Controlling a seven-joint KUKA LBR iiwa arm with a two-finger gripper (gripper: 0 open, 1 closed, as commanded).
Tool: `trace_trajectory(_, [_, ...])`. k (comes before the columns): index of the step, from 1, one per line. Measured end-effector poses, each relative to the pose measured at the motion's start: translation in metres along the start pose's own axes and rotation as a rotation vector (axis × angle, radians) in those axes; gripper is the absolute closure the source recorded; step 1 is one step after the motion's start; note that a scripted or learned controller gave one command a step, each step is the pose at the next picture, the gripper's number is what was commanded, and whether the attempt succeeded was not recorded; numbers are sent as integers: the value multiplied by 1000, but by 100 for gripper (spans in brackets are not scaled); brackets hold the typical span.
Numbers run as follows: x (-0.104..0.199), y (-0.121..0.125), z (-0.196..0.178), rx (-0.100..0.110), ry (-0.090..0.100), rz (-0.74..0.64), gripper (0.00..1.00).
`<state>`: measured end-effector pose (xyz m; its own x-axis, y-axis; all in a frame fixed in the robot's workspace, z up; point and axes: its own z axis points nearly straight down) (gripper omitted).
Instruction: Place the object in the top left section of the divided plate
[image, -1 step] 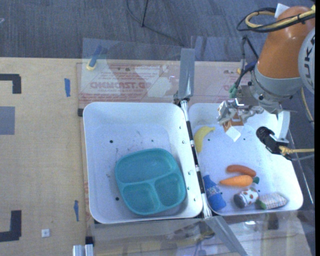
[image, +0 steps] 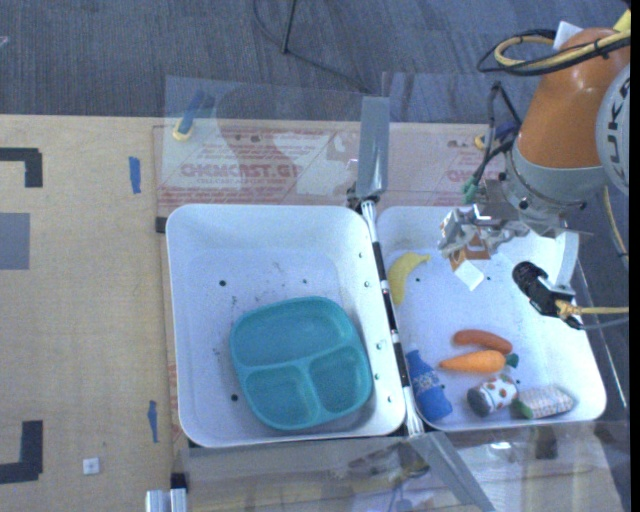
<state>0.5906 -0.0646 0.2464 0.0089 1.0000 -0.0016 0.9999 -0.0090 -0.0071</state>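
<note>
Oddly, hand (image: 468, 235) over right bin (image: 590, 385) – grip unreadable – banana (image: 404, 272) half-hidden

Faded red lettering runs across the cardboard sheet (image: 270, 165) behind the bins — too blurred to read.

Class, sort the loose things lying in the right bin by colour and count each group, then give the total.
Yellow: 1, banana
Red: 1, sausage
Orange: 1, carrot
Blue: 1, bottle
Grey or pale: 2, can and wrapped packet
Total: 6
</note>
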Motion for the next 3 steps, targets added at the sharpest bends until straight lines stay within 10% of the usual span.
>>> trace_trajectory(1, [87,-49,27,3,1,227,100])
trace_trajectory(2, [134,-88,62,2,0,162,100])
trace_trajectory(3, [137,-112,67,4,0,419,100])
